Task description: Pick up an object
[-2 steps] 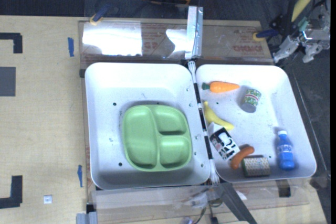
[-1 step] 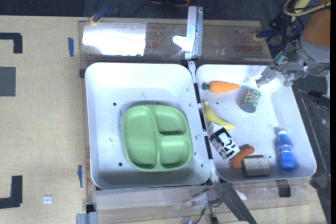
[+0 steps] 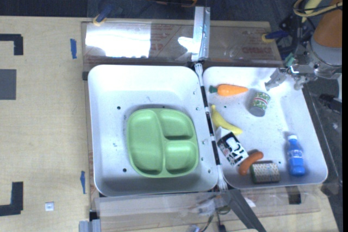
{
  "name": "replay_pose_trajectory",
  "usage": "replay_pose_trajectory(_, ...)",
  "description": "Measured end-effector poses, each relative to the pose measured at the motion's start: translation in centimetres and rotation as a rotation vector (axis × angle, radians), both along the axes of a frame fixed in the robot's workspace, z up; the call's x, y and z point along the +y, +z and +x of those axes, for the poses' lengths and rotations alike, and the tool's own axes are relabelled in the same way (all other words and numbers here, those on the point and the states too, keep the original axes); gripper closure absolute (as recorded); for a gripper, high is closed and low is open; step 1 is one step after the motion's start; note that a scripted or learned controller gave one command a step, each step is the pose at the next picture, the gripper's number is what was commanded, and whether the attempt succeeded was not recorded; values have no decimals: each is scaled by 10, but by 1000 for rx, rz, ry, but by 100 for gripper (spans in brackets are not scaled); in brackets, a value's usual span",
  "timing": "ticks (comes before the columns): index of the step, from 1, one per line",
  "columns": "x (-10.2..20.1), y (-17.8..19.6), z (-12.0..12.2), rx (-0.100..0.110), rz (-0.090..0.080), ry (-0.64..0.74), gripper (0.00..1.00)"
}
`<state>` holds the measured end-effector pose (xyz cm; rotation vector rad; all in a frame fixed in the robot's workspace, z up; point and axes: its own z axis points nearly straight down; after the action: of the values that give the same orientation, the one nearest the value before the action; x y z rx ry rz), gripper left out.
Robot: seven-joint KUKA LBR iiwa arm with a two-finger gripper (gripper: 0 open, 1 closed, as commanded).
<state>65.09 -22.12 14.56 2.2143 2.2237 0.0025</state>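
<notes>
A KUKA arm's end effector (image 3: 280,76) hovers over the far right corner of the right bin (image 3: 315,141), nothing visibly between its fingers; whether they are spread or pressed together cannot be told from this angle. Possible targets lie in that bin: a carrot (image 3: 231,90) and a small can (image 3: 259,103) closest by, a banana (image 3: 223,122), a black-and-white pack (image 3: 230,149), a sausage (image 3: 250,161), a mesh-sided cylinder (image 3: 265,171) and a blue bottle (image 3: 296,155). A green divided plate (image 3: 162,142) sits in the left bin (image 3: 103,117). The task appears at the approach stage; next, the arm would need to settle over one item, likely the can, and descend.
</notes>
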Motion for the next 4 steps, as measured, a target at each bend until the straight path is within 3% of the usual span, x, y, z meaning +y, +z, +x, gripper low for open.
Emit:
replay_pose_trajectory(2,6,-5,3,-25,-8,-36,0)
replay_pose_trajectory(3,4,39,17,0,0,-77,0)
replay_pose_trajectory(4,35,-59,-6,0,1,-150,0)
